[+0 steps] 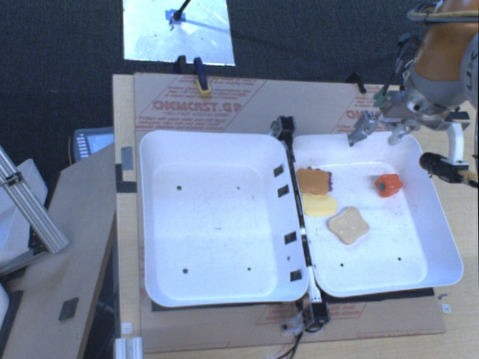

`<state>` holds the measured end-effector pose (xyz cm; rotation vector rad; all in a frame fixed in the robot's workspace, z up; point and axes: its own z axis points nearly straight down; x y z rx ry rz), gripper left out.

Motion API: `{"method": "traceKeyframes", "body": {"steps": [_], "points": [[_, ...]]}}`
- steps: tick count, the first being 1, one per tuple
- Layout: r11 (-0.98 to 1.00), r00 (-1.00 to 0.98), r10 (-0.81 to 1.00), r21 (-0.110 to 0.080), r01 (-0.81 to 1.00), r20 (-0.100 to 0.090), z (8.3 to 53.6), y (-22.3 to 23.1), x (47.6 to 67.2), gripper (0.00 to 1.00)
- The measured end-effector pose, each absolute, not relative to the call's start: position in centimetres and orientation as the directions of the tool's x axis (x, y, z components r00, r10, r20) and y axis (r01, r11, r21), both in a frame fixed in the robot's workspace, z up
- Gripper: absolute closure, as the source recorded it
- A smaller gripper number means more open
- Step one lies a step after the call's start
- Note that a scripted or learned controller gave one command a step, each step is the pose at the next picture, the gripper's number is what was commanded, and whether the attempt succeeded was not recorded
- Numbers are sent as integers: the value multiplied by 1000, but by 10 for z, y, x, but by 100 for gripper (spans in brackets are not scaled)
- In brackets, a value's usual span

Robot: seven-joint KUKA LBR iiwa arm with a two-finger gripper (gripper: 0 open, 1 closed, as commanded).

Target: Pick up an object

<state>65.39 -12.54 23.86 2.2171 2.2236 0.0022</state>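
While the end effector point(380, 129) hangs open and empty, four food items occupy the right bin point(441, 264).

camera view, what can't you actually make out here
- Purple item in the right bin: mostly covered by the orange-brown piece, so its shape is unclear.
- Arm: cut off by the top and right edges of the camera view.
- Red-orange object: too small to identify.
- Gripper: a little blurred, at the bin's far rim; nothing is seen between its fingers.

right bin point(441, 256): pepper point(388, 185) at 2 o'clock | waffle point(314, 180) at 10 | bread slice point(348, 225) centre | left bin point(153, 223) beside it at 9
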Motion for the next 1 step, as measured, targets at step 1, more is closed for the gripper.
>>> {"method": "traceKeyframes", "body": {"steps": [1], "points": [[11,-11,1000,6,1000,3,295,-53,611,0]]}}
